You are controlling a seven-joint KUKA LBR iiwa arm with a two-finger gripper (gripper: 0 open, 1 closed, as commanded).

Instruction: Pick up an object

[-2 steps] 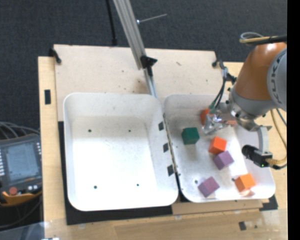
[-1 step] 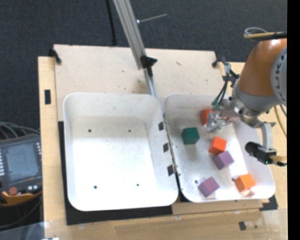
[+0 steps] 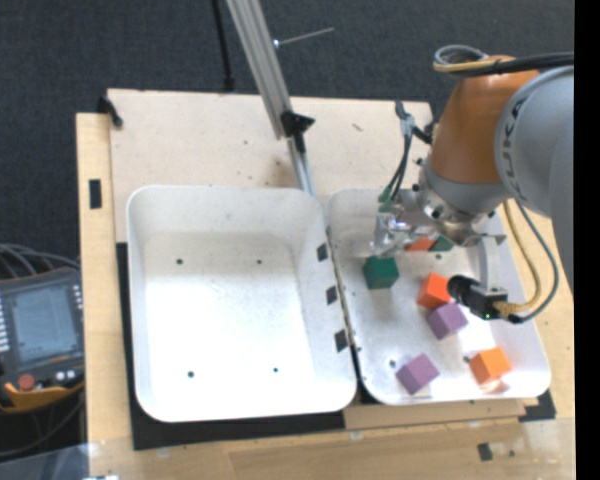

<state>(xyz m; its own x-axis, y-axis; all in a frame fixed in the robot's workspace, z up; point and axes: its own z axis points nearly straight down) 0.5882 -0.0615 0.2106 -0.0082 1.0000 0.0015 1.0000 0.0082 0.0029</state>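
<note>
At the far left edge a grey handheld control unit [image 3: 35, 333] with a screen sits off the tabletop [image 3: 190, 143], its cables cut off by the frame. The left bin [image 3: 140, 218] lies on the tabletop with only small dark specks on its floor. A slanted aluminium rail [image 3: 265, 73] comes down from the top of the frame and ends at the far rims where the two bins meet.

The right bin [image 3: 375, 388] holds the blocks. A green block [image 3: 381, 272] sits near its left wall, just below the pincer [image 3: 395, 233]. The pincer hangs over the far part of this bin, but the wrist and cabling crowd it so much that its state cannot be told, and no block is visibly between its parts. A small orange-red piece [image 3: 420, 244] and a scrap of green [image 3: 442, 242] peek out from under the wrist; what they are is unclear. Further right lie an orange block [image 3: 435, 290], a purple block [image 3: 446, 320] touching it on the near side, a second purple block [image 3: 417, 373] near the bin's near rim, and another orange block [image 3: 490, 364] to the right. The arm [image 3: 500, 138] covers the bin's far right corner.
</note>
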